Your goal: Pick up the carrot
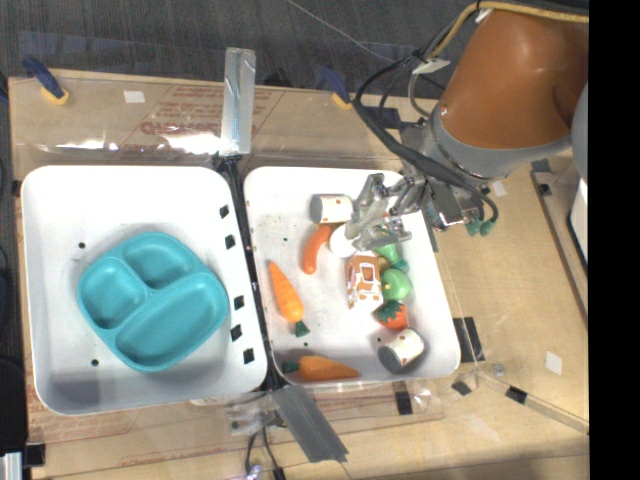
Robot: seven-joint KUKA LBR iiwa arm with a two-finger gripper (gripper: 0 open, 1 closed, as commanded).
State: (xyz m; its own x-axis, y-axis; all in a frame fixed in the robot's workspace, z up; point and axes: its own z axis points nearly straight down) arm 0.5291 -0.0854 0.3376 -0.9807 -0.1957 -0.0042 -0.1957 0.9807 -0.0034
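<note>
Over the right bin, the arm's pincer hangs near a carrot.

A light wooden bench lies beneath and to the right of the end effector; dark grey carpeted floor runs along the top, beyond it; clear plastic sheeting covers the bench up and to its left; black tape marks sit below-right.
</note>
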